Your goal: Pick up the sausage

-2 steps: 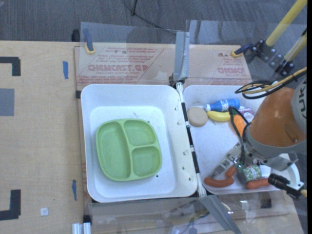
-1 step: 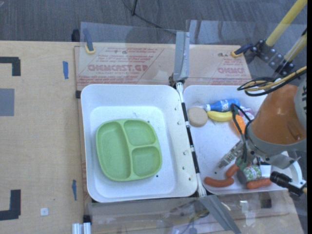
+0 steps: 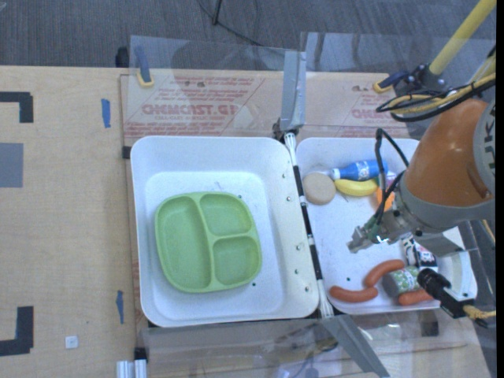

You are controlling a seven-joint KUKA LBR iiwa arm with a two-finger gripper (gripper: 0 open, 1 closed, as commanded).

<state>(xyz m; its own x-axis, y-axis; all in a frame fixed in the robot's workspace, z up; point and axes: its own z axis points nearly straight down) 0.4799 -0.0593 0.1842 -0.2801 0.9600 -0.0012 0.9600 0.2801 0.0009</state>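
Sausage low in the right bin, gripper above it and not gripping it.

Camera view: the sausage (image 3: 353, 294) lies flat near the front wall of the right bin (image 3: 346, 211), a reddish curved link, with a second like it (image 3: 383, 271) just up and to the right beside a small green packet (image 3: 404, 279). The gripper (image 3: 364, 239) hangs apart from it, over bare bin floor; whether it is spread or closed I cannot tell. A banana (image 3: 356, 187), a bottle (image 3: 356, 169) and a tan disc (image 3: 319, 188) sit at the far end. The left bin (image 3: 150, 164) holds a green tray (image 3: 208, 241). The link looks light, smooth and probably slightly soft, apt to roll; I would pinch it across its middle, fingers straddling the narrow width.
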